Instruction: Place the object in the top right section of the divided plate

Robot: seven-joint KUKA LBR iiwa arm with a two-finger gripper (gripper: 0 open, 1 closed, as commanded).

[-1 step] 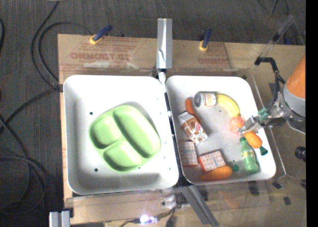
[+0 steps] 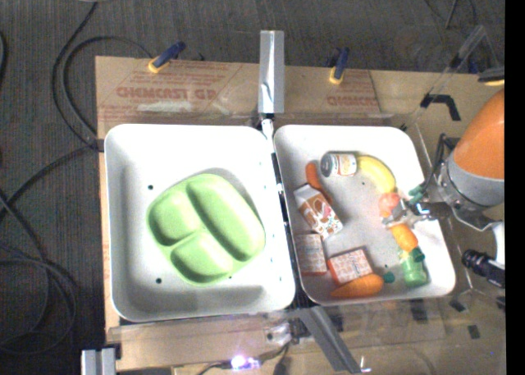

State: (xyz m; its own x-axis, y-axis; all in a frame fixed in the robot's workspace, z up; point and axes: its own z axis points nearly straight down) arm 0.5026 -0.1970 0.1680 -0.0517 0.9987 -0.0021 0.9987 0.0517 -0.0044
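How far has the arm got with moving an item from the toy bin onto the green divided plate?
Done: nothing yet; the green divided plate in the left bin holds no item in any section. In hand: the gripper is low over the right bin, beside a small orange and pink toy; a grasp cannot be confirmed. Left: lifting an object, carrying it across and setting it in the plate's top right section.

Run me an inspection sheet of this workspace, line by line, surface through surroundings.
Surface: cardboard-covered bench bearing two white bins, left bin and right bin.
Job's things: green divided plate in the left bin, nothing in its sections.
Clutter: right bin holds a can, banana, small cartons, carrot, green bottle.
Tool: tool over the right bin's right side; finger state unclear.
Cables: several on the floor.
Surroundings: clamps at the bench's far edge.
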